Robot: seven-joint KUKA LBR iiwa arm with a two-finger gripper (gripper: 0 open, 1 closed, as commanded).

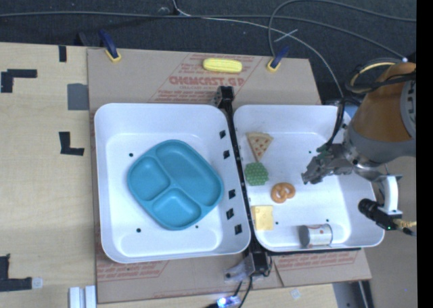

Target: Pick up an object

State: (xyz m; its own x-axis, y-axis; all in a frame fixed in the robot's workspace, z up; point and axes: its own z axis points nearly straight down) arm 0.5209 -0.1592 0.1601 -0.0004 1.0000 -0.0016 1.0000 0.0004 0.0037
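Two white bins sit side by side on a desk (40,164). Left bin (115,232) holds a blue divided tray (174,183). Right bin (298,114) holds a cracker wedge (259,144), green piece (256,174), pretzel (283,192), yellow square (263,217) and silver can (316,235). Right of the pretzel, the pincer (312,174) hovers; its opening cannot be told.

Arm (389,120) cut off — right edge

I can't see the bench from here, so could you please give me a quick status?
Claw low over right bin, nothing between its fingers. Pretzel nearest, just left of it, untouched. Nothing in the way.
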